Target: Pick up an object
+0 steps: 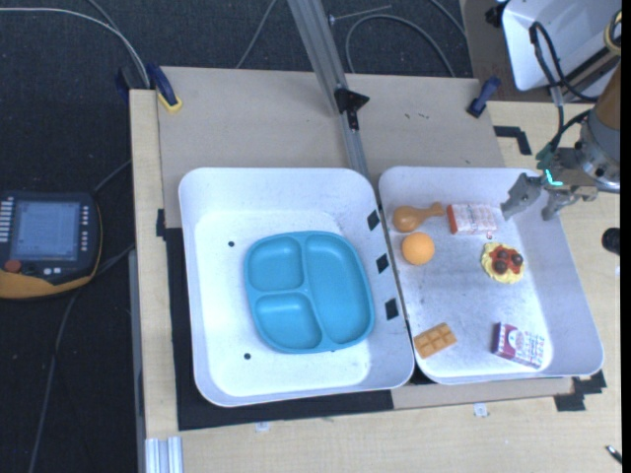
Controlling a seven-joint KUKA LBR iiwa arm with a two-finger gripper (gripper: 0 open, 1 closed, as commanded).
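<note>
We've got the gripper point(540, 198) spread open and empty over the right bin's point(582, 308) two-o'clock rim, bare floor mid-bin.

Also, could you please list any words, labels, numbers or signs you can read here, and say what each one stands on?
None can be read.
Red-and-white packet: print blurred.
Dark red carton: white markings too small.
Handheld control pendant: screen unreadable.
Blue divided tray: no markings.
</note>
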